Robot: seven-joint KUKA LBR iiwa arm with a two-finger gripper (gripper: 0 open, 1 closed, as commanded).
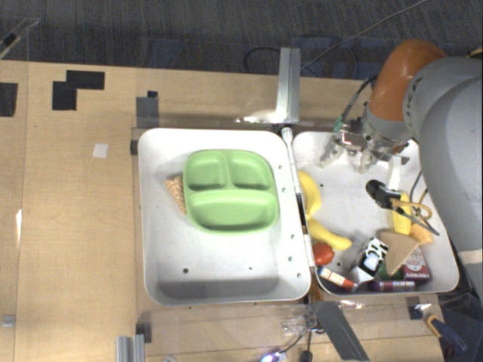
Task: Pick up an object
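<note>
Overhead, the gripper [361,155] is hovering at the right bin's [343,188] far edge, fingers spread, gripping nothing. Bananas [311,194] are lying along its left wall; a green tray [229,189] is sitting in the left bin [162,225].

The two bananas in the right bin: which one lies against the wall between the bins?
The upper banana, curved along the dividing wall beside the green tray. The lower banana lies farther into the bin, just above a red object.
</note>
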